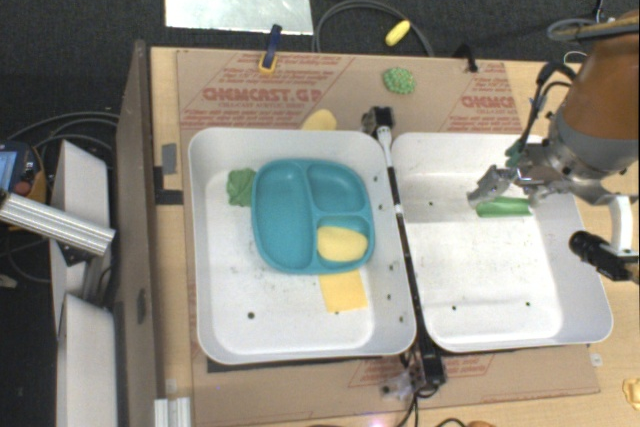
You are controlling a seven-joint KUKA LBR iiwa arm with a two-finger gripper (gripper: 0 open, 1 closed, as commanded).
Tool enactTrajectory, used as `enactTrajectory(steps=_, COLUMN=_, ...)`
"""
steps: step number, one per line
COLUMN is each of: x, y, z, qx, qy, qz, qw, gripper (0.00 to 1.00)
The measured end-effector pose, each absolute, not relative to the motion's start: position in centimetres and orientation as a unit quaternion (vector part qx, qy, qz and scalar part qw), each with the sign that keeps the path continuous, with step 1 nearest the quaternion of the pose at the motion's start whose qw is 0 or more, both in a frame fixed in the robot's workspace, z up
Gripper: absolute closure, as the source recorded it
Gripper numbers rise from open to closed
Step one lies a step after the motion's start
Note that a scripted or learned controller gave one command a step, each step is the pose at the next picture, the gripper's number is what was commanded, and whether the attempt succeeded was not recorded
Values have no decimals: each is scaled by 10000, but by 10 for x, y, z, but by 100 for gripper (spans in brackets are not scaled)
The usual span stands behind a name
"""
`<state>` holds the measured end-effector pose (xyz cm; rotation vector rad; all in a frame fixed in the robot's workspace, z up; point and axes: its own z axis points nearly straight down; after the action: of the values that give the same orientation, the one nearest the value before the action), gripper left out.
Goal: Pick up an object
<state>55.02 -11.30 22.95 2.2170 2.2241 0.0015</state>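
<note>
My gripper [497,185] hangs over the upper right part of the right bin [520,315], reaching in from the right. Directly under and beside it lies a small green elongated object [505,207] on the bin floor; the gripper's tip touches or nearly touches its top edge. In the left bin [225,315] sits a teal divided plate [290,215] with a yellow lump [342,243] in its lower right compartment. A flat yellow slice [345,293] lies just below the plate, and a green leafy piece [240,185] sits at its left edge.
A green round item [399,80] and a yellow piece [320,121] rest on the cardboard behind the bins. A black clamp [378,122] sits at the top of the divider between the bins. A black part [600,257] juts in at the right bin's right rim.
</note>
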Motion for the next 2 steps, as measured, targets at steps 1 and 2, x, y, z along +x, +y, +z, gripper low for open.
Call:
enactTrajectory(steps=1, x=522, y=-144, z=100, qx=7077, qy=7065, qz=-18, qw=-27, gripper=0)
enactTrajectory(steps=2, x=525, y=-142, z=115, qx=7067, qy=7076, qz=10, qw=10, gripper=100)
